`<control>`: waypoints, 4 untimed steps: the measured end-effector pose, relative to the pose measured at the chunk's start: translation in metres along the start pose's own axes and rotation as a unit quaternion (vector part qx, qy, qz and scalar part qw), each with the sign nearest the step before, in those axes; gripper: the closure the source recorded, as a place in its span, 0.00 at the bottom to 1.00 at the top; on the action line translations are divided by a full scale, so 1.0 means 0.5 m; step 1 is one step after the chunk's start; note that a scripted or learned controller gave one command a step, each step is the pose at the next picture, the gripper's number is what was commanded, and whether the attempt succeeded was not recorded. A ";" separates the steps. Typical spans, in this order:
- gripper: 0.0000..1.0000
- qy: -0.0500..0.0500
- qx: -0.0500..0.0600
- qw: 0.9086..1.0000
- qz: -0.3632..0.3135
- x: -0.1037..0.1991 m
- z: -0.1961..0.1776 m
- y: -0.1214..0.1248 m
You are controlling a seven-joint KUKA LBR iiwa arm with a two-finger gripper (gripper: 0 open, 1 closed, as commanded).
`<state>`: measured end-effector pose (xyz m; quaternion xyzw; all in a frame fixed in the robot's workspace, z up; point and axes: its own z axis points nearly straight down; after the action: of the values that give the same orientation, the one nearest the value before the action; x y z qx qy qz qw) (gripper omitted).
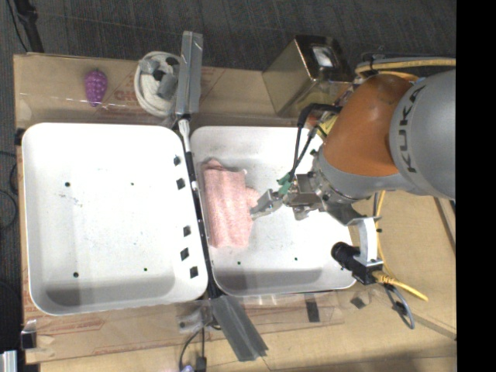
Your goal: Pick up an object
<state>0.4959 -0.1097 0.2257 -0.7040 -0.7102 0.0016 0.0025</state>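
Note:
A pink folded cloth (225,206) lies in the right bin (271,273), against its left wall. My gripper (263,203) hangs just off the cloth's right edge, its fingertips close to or touching the fabric. The grey arm with its orange band (364,134) reaches in from the right, over the bin's right half. I see nothing held between the fingers.
The left bin (101,285) stands beside the right one, with a divider bar (190,208) between them. Behind the bins sit a purple object (95,86), a white cable roll (156,81) and a brown box (306,72). Cables and a black fitting (353,260) hang at the right.

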 end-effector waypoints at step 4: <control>0.00 -0.001 -0.003 1.000 -0.025 0.022 0.264 0.213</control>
<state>0.6017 -0.0974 0.0932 -0.6862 -0.7274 -0.0003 -0.0005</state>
